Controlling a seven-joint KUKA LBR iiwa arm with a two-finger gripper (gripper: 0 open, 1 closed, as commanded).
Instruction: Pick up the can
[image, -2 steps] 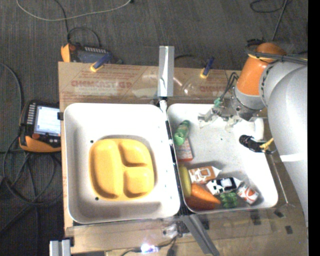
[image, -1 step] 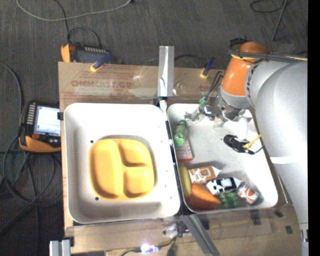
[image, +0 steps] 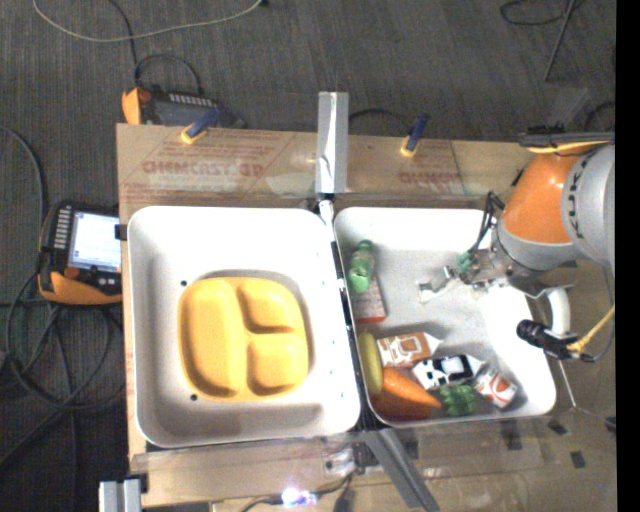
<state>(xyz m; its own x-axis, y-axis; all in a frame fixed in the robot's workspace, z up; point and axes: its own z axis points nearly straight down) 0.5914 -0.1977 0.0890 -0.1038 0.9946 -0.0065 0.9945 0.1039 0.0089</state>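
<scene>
- Arm (image: 560, 215): grey with an orange band, reaching in from the right over the right bin (image: 520, 235).
- Gripper (image: 445, 283): over the bin's bare middle, fingers spread apart, nothing between them.
- Can (image: 497, 388): red and white, lying on its side in the right bin's near right corner, well apart from the gripper.
- Beside the can: a black-and-white carton (image: 445, 371), a carrot (image: 405, 392), a bottle (image: 362, 265) by the left wall.
- Left bin (image: 150, 240): holds a yellow tray (image: 245, 333).

probably a robotics lab, clamped plywood bench (image: 250, 165), teach pendant (image: 85, 255), loose cables on carpet
</scene>
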